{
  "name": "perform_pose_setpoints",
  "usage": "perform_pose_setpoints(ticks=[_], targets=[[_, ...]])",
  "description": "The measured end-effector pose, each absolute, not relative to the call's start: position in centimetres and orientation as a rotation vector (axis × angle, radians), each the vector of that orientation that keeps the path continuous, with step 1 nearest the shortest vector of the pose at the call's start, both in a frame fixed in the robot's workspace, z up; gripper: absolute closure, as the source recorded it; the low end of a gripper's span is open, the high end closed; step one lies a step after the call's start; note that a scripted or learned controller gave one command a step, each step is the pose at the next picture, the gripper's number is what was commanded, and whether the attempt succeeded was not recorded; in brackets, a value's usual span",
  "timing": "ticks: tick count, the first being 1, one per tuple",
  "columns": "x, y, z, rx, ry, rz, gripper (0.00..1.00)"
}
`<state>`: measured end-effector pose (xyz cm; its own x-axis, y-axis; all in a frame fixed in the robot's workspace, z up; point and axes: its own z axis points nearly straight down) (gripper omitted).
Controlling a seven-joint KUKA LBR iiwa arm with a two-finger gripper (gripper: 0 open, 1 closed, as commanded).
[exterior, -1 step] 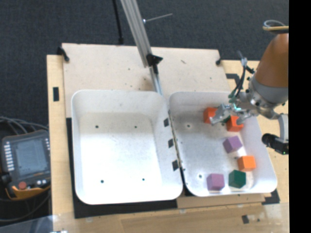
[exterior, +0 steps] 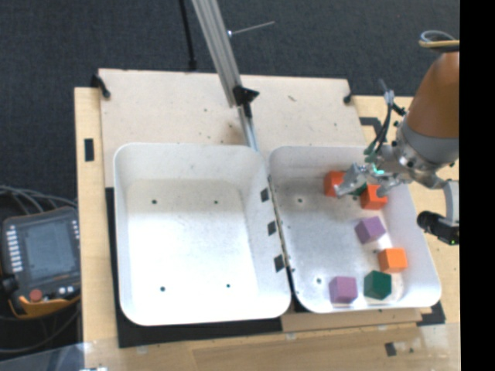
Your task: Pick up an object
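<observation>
Nearest the camera in the right bin [exterior: 309,292], a purple block [exterior: 343,289] and a green block [exterior: 377,284] sit side by side, with an orange block [exterior: 393,259] and another purple block [exterior: 370,229] just behind. Farther back, the gripper [exterior: 363,178] hangs low between two red-orange blocks [exterior: 334,182], close against both. Whether it grips either, I cannot tell.

The gripper [exterior: 365,178] partly covers two orange-red blocks [exterior: 333,183], its finger state is indeterminable, the arm [exterior: 433,107] is cut off at the right, and the grey pendant [exterior: 40,253] is cut off at the left.
</observation>
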<state>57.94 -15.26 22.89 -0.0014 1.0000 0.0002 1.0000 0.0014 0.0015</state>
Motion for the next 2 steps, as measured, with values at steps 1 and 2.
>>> perform_pose_setpoints(ticks=[1, 2], targets=[[57.8, -14.8, 18.5, 2.224, 2.221, -0.005, 0.00], [58.0, -14.0, 13.7, 2.225, 2.221, -0.005, 0.00]])
